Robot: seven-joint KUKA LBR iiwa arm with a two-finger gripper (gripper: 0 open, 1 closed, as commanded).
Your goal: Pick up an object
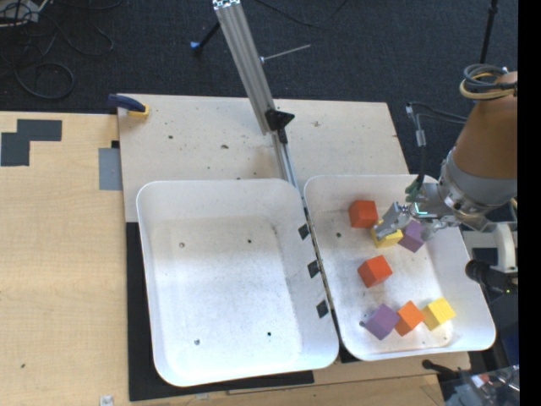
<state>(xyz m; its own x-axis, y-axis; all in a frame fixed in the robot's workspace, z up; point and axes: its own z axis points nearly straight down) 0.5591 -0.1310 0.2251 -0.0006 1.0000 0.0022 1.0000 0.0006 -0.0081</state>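
Bench (211,138): 2 white bins side by side.
Right bin (473,328): 7 blocks.
Gripper (397,225): low over yellow block (389,238) — beside purple block (413,238).
Fingers: hidden — cannot tell.

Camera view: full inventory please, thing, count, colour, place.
bins: 2, white, side by side; left bin, right bin
red-orange cubes: 2, right bin; one near the back, one mid
front row, right bin: purple cube, orange cube, yellow cube
at the gripper: yellow cube, purple cube
aluminium rail: 1, silver, behind the bins
clamp: 1, blue and yellow, bench back-left
arm: 1, grey and orange, from the right
gripper: 1, over the right bin
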